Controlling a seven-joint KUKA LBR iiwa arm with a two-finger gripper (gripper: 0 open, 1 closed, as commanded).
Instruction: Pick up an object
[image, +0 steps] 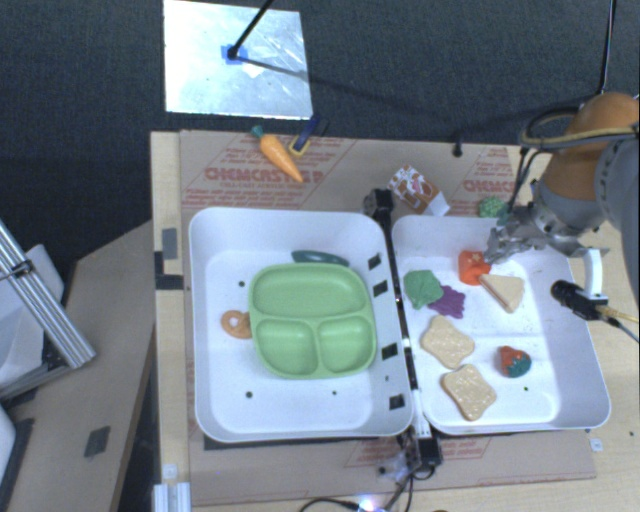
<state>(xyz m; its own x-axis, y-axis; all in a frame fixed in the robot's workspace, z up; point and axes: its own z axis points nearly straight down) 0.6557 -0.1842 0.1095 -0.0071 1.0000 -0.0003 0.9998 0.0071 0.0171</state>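
My gripper (497, 246) hangs low over the far part of the right bin (570, 400), just right of and above an orange-red toy piece (472, 267). A pale wedge-shaped slice (504, 292) lies just in front of the gripper. In the same bin are a green leafy piece (421, 287), purple grapes (451, 301), two tan bread pieces (447, 342) (468, 391) and a red-and-green strawberry (514, 361). Nothing visible is lifted off the bin floor.
The left bin (215, 400) holds a green divided plate (310, 320), a small pretzel ring (236, 324) and a dark green piece (320, 258). Behind the bins lie a carrot (280, 157), a small patterned packet (413, 187) and a green floret (490, 207).
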